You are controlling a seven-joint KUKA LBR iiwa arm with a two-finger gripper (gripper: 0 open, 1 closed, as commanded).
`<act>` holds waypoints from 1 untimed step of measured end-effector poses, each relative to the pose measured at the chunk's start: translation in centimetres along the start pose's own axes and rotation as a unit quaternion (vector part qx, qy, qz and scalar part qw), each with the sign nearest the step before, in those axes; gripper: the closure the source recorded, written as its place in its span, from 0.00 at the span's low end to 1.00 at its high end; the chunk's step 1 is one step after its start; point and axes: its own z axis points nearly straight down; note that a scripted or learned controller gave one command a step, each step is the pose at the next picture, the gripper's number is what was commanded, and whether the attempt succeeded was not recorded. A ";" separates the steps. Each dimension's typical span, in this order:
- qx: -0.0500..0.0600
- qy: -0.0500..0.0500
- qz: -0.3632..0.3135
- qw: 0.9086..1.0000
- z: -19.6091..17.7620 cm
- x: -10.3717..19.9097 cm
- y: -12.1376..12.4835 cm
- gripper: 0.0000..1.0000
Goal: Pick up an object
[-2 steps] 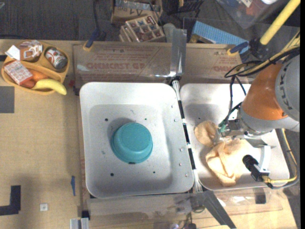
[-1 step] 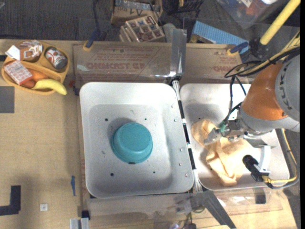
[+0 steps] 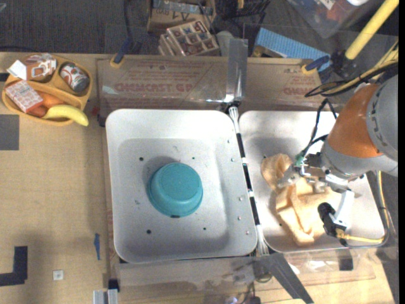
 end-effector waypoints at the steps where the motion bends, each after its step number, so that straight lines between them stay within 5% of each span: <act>1: -0.002 -0.001 0.000 1.000 -1.1 -0.1 0.1 1.00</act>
